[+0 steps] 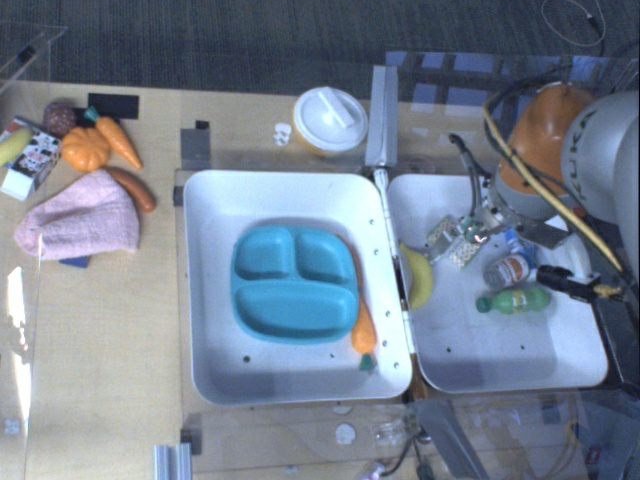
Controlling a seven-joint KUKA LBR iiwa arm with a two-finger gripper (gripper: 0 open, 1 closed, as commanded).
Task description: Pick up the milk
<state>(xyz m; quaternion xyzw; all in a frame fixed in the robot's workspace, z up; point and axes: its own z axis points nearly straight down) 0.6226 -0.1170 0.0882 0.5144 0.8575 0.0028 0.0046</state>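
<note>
The milk (459, 251) looks like a small pale, speckled carton lying in the upper left part of the right bin (500, 363). My gripper (470, 230) is low in that bin, right at the carton's upper edge and touching or nearly touching it. The grey arm with its orange band comes in from the upper right. The wrist hides the spot where the gripper meets the carton, so I cannot tell whether the carton is gripped.
Around the milk lie a banana (421, 276) to the left, a can (509, 268) and a green bottle (515, 300) to the right. The left bin (210, 298) bears a blue divided tray (295, 283) and a carrot (363, 331). A pink cloth (80, 218) and toy food sit on the bench at far left.
</note>
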